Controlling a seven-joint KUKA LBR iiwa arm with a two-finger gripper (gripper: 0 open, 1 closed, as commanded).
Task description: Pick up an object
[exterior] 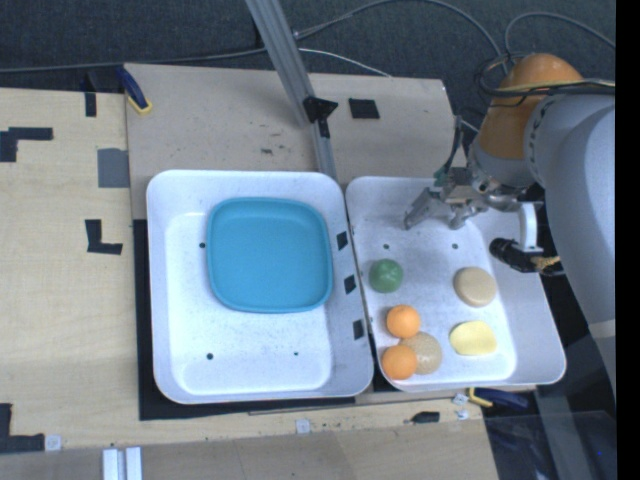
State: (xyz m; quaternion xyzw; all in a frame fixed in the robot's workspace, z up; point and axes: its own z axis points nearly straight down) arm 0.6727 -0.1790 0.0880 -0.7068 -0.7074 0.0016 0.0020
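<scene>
- Above the right bin's (520, 368) far end, the gripper (436, 211) hovers with fingers spread and nothing between them.
- Nearest object, a green ball (386, 275), lies toward the camera and slightly left of the fingers.
- Farther on sit two orange balls (403, 321), a tan disc (475, 286) and a yellow piece (473, 339).
- Left bin (180, 268) holds a blue plate (268, 254).

Tabletop (60, 268): light wood w/ black tape marks. Grey metal pole (290, 68) slants down to the back edge btwn bins. Cables (400, 8) loop over dark floor at top. Blue-yellow clamp (135, 90) near back left corner.
</scene>
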